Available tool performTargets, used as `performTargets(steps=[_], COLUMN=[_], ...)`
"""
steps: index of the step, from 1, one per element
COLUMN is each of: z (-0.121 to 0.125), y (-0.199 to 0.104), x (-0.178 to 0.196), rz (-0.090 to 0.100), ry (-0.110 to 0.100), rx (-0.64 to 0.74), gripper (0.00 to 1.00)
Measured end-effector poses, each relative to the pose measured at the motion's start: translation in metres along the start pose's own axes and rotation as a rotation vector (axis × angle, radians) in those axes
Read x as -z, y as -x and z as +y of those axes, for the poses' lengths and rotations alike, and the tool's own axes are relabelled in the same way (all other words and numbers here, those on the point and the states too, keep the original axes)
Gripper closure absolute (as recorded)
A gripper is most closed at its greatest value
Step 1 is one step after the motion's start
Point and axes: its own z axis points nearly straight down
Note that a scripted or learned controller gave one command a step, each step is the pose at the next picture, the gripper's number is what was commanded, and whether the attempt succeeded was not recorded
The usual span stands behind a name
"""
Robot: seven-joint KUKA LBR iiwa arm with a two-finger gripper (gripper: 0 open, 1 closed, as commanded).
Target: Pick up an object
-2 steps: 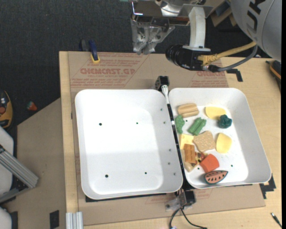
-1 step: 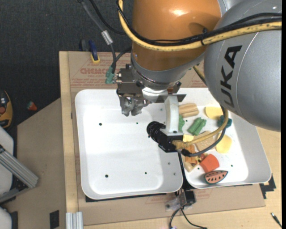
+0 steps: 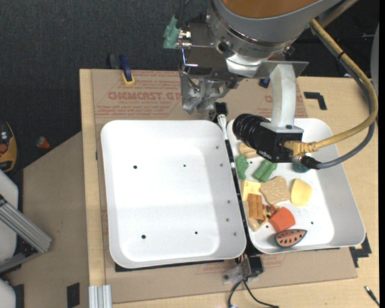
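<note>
My hand [image 3: 201, 96] hangs over the worktop just beyond the far rim of the left white bin [image 3: 120, 180]; whether it is clenched I cannot tell. The toy foods, among them a red-and-green watermelon slice [image 3: 291, 237], lie well apart in the right white bin [image 3: 346, 210].

The arm [image 3: 264, 18] comes in at the top of the view, its orange band at the very top edge and the grey wrist ring just below. The gripper [image 3: 201, 96] hangs beneath the wrist over the bench just beyond the far edge of the left bin [image 3: 162, 192], near that bin's far right corner. A black cylinder [image 3: 261, 137] on a white bracket juts from the wrist over the right bin's [image 3: 337, 210] far part, trailing a yellow cable [image 3: 355, 129]
</note>
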Motion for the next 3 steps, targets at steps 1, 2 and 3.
performTargets(steps=[1, 2, 3], z=[0.016, 0.023, 0.031], y=[0.002, 0.001, 0.002], x=[-0.176, -0.031, -0.151], rz=[-0.018, -0.002, -0.016], ry=[-0.035, -0.001, -0.031], rx=[-0.005, -0.001, -0.005], gripper=[1.0, 1.0, 1.0])
